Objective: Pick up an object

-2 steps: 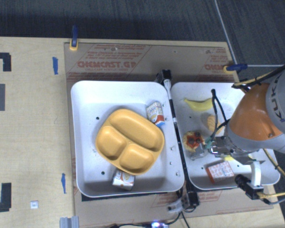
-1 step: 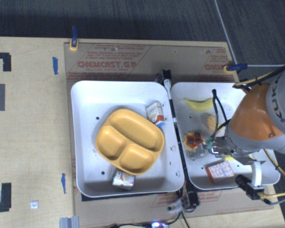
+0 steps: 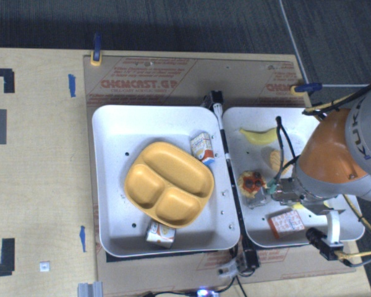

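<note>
Camera view: the approach step is being run, the gripper (image 3: 273, 189) being lowered in the right bin (image 3: 352, 231) beside the red-patterned packet (image 3: 253, 182); grip state cannot be told; descent and closure are being awaited.

A big orange band (image 3: 331, 150) is being worn by the grey arm (image 3: 365, 166), and black cables (image 3: 283, 142) are being carried beside it.
</note>
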`<act>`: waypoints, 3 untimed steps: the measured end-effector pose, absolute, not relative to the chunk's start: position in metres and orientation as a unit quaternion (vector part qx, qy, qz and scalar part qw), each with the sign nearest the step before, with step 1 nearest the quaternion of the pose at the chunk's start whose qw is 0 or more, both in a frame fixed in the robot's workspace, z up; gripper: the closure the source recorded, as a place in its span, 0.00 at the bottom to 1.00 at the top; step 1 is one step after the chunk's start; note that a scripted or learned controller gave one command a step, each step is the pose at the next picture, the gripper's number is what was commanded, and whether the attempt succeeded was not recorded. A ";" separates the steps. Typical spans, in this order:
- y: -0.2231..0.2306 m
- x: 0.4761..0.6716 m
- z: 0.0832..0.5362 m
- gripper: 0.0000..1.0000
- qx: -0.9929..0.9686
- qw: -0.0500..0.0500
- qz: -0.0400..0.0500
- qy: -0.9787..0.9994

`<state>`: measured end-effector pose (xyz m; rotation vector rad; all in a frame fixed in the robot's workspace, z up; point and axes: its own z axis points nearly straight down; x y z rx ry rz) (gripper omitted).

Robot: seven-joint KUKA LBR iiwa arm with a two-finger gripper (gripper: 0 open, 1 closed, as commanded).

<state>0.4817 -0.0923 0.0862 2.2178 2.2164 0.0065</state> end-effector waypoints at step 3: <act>-0.093 0.485 0.107 1.00 0.707 0.008 0.005 0.707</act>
